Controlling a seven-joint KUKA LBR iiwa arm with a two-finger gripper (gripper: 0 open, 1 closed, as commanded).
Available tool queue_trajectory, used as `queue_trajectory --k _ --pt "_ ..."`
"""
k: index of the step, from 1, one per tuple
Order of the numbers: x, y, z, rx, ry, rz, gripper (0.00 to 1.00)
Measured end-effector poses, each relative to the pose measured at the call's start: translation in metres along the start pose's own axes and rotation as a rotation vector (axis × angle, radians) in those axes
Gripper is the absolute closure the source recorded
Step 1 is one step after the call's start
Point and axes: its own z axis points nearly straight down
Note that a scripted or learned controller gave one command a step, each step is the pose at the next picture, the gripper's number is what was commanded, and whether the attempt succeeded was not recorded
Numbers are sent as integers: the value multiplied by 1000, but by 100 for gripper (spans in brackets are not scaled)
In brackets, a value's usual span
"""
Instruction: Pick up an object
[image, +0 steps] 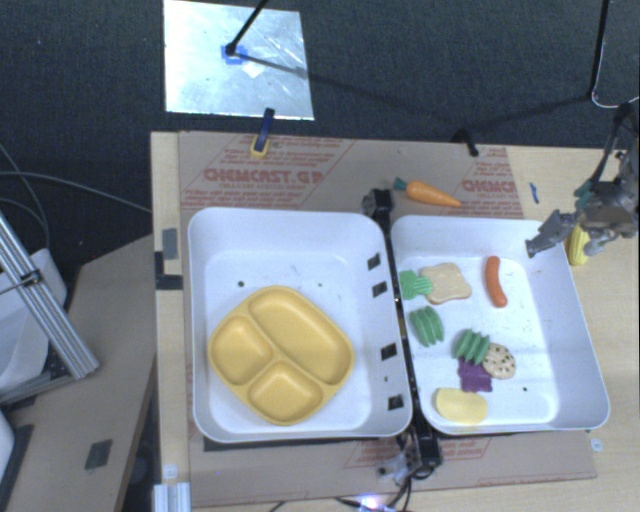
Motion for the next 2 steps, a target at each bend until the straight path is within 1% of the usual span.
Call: queue_trajectory --k 1,2 --pt "7 -62 130 15 5 5 0" --pt "24 -97 184 9 4 3 0"
